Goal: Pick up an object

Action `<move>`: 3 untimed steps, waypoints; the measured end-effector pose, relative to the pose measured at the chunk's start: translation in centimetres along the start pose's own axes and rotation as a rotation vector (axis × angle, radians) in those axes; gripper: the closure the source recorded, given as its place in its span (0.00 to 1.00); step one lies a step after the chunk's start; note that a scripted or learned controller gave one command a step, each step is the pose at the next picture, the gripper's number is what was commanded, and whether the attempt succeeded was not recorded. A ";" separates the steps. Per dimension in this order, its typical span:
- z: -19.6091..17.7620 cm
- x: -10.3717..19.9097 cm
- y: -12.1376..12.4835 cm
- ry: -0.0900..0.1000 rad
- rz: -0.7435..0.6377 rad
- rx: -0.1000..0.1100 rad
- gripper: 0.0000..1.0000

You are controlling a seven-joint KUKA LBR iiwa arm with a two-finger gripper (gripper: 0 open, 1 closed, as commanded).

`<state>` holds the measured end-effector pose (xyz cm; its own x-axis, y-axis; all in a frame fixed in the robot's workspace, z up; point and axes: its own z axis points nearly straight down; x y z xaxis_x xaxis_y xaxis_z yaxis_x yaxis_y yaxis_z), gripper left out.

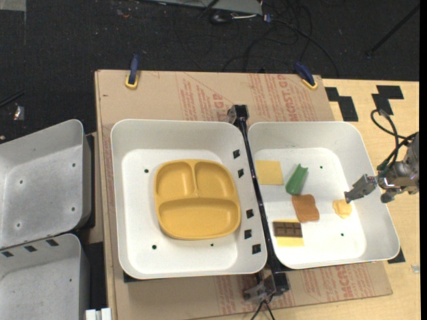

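Nearest me, a chocolate-topped piece [288, 233] lies by the right bin's [382, 242] front edge. Up by its right edge the pincer [351, 196] hangs over a small yellow piece [342, 209]; whether it's clenched I cannot tell.

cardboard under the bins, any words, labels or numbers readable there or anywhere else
Red print on the cardboard sheet behind the right bin: runs at a slant, seems reversed, too blurred to read.
Red print on its front edge: partly covered, also unreadable.
Nothing legible elsewhere.
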<state>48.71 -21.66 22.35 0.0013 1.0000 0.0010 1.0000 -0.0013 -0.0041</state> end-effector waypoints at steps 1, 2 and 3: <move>6.4 -0.1 0.0 0.001 0.000 0.001 0.00; 11.2 0.7 -0.5 0.002 0.000 0.001 0.00; 9.9 0.6 -0.4 -0.001 0.001 -0.004 1.00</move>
<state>48.29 -21.03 12.40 0.0019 1.0000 0.0000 1.0000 -0.0019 0.0001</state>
